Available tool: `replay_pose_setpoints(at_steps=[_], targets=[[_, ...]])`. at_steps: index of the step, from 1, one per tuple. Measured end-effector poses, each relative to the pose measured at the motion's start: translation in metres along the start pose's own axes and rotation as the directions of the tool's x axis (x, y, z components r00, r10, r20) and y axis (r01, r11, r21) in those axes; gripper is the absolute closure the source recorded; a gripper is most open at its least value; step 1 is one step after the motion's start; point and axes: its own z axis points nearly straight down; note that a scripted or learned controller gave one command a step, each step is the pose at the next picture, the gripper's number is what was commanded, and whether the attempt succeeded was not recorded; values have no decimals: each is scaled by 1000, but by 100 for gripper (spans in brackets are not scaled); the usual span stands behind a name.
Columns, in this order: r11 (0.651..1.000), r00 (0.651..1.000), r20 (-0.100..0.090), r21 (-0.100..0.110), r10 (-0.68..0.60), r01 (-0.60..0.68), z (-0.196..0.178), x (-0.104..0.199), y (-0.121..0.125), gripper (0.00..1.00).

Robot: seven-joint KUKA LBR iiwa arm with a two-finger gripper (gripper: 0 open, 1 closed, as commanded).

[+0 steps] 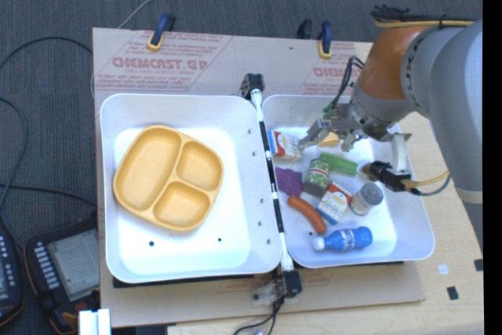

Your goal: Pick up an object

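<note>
Camera view from above, two-finger gripper (330,135) seen with fingers spread wide over the right white bin (416,235), nothing held, small toy foods piled below, yellow three-part plastic plate (168,177) laid in the left white bin (118,110).

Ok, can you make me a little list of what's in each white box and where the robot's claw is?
left bin: one yellow divided tray
right bin: a pile of small things
pile includes: blue bottle, red sausage, purple piece, green tube, small jar
gripper: low over the back of the right bin, above the pile
held between fingers: nothing that can be seen
arm: reaches in from the right
</note>
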Motion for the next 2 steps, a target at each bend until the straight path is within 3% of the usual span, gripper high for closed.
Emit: replay_pose_setpoints(at_steps=[1,2], targets=[[1000,1000,8,-6,4,-4,16,32,-46,0],[1000,1000,6,-3,2,-2,9,33,-45,100]])
